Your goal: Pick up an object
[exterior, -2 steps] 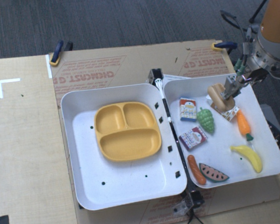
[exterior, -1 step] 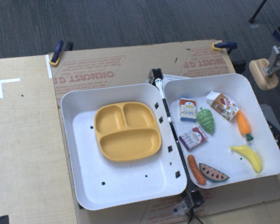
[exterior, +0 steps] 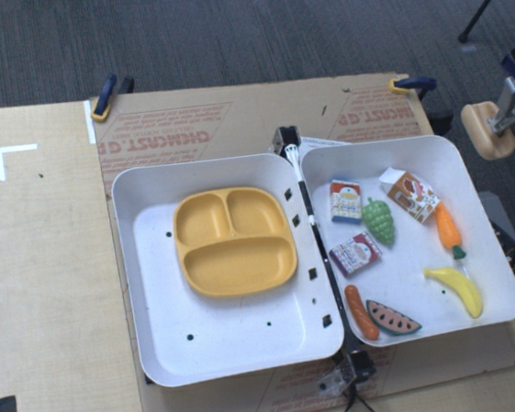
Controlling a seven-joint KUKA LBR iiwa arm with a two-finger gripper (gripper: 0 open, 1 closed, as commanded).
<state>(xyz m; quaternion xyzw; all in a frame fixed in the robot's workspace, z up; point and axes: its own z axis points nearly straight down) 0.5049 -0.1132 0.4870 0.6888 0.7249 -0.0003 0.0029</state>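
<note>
Camera view: a pale wood counter (exterior: 46, 298) carries a cardboard sheet (exterior: 230, 125) clamped at its corners, with dark carpet (exterior: 237, 23) beyond. The left bin (exterior: 161, 331) holds a yellow divided plate (exterior: 235, 241). The right bin (exterior: 481, 221) holds toy food: banana (exterior: 460, 286), carrot (exterior: 448, 228), watermelon slice (exterior: 393, 318), sausage (exterior: 360, 312), green fruit (exterior: 380, 222) and small cartons (exterior: 347, 201).

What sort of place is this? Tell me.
Probably a robot test bench in a lab: two white bins clamped on cardboard, toy food like a banana, and a yellow divided plate.
</note>
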